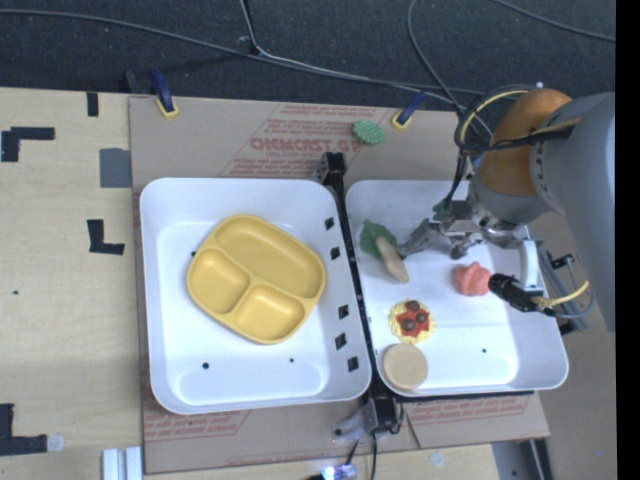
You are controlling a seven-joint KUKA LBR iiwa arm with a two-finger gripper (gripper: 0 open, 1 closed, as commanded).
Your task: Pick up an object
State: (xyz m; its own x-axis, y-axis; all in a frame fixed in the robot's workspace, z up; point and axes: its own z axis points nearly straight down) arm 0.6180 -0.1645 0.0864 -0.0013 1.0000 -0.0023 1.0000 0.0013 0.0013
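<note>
The right bin [500,363] holds several small items. A green and tan piece [383,248] lies by its left wall. A pink-red lump [473,280] rests toward the right, with a small pizza toy [411,320] and a round tan biscuit [406,365] nearer the front. My gripper [437,245] hangs low over the bin's upper middle, between the green and tan piece and the pink-red lump. It is open, and I see nothing between its fingers. One fingertip [410,244] points toward the green and tan piece, just short of it.
A yellow divided plate [257,276] lies in the left bin [170,368]. A small green object [369,133] sits on the cardboard behind the bins. A black divider [345,268] runs between the bins. The grey arm and its cables cover the right bin's far right corner.
</note>
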